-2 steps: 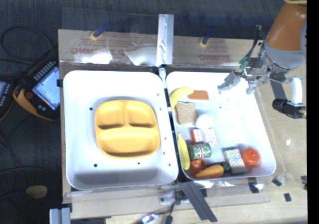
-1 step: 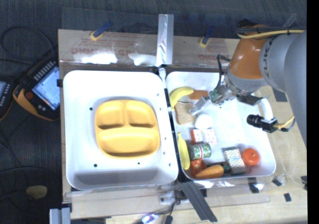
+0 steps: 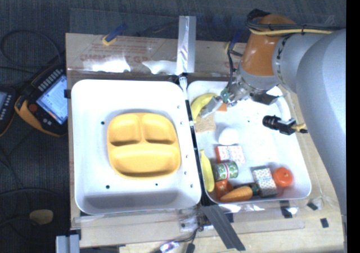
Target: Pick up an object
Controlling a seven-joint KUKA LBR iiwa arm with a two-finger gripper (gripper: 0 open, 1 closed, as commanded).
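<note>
My gripper (image 3: 220, 102) hangs low over the back left corner of the right bin (image 3: 298, 159), below the orange wrist band. Its tip is right beside a yellow banana (image 3: 200, 103) that lies against the bin's left wall, and a small orange and green bit shows at the tip. In front of the banana lies a tan flat piece (image 3: 204, 125). Nearer the front are a white ball (image 3: 228, 134), a red and white carton (image 3: 230, 153), a green can (image 3: 225, 170), a carrot (image 3: 237, 194), a patterned box (image 3: 263, 180) and an orange-red tomato (image 3: 284, 176).
The left bin (image 3: 90, 150) holds a yellow divided tray (image 3: 143, 144). The divider wall (image 3: 191, 134) between the bins runs just left of the banana. The arm's grey body covers the right bin's far right side. Bare floor shows in the right bin's back right part.
</note>
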